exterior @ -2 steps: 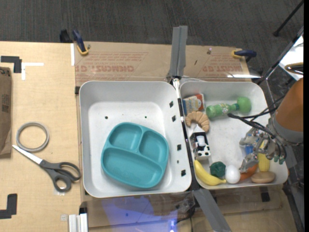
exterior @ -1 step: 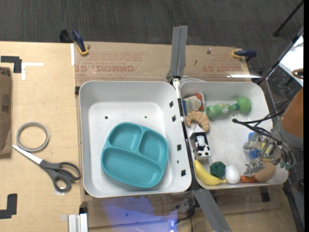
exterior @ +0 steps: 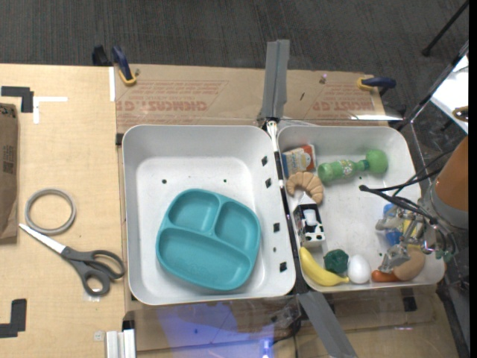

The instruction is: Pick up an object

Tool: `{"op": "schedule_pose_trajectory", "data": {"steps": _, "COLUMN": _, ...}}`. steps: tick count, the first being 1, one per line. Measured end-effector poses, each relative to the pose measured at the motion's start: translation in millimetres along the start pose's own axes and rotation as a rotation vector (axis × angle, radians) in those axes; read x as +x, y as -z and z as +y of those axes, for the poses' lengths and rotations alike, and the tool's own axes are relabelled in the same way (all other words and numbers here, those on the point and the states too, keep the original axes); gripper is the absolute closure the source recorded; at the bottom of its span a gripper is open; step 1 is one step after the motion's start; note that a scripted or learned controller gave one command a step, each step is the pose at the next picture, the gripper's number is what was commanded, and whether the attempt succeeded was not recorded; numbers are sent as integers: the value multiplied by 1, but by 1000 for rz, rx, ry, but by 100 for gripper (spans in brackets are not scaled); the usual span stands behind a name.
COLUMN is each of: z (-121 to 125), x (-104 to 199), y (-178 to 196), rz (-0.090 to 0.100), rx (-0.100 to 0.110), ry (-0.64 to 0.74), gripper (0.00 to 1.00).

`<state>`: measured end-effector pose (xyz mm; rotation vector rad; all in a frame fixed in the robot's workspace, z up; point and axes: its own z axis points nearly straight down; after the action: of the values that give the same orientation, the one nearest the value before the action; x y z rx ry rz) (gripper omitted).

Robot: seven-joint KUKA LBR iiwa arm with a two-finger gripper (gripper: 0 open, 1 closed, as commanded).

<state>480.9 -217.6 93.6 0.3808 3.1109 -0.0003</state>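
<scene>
Gripper (exterior: 406, 248): low at the 4 o'clock corner of the right bin (exterior: 350, 129), a cluster of metal, blue parts and black cables under the arm; the finger state cannot be told from this view
Arm (exterior: 453, 189): orange band at the picture's 3 o'clock edge, above the gripper
Tan object (exterior: 410, 268): rounded, pale brown, lying right under the gripper at the bin's 5 o'clock corner; whether it sits between the fingers is unclear
Red piece (exterior: 381, 277): small, orange-red, touching the tan object on its 9 o'clock side
White egg (exterior: 359, 268): smooth, oval, just beside the red piece, toward 9 o'clock
Dark green ball (exterior: 336, 260): knobbly, touching the egg
Banana (exterior: 319, 269): yellow, curved, along the bin's 7 o'clock corner
Cow figure (exterior: 310, 226): black and white, boxy, near the left wall
Croissant (exterior: 306, 184): golden brown, crescent shape, toward 11 o'clock
Small carton (exterior: 299, 159): white with a red and blue print, just above the croissant
Green bottle (exterior: 352, 167): lying on its side at 12 o'clock, light label around its middle
Left bin (exterior: 194, 144): holds a teal divided plate (exterior: 209, 239) with three compartments
Bench, 9 o'clock side: grey-handled scissors (exterior: 74, 256) and a tape roll (exterior: 50, 209)
</scene>
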Motion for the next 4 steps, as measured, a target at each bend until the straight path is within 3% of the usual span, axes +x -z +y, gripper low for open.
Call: {"op": "schedule_pose_trajectory", "data": {"steps": 4, "z": 0, "x": -2, "y": 1, "rz": -3, "rx": -2, "ry": 173, "gripper": 0}}
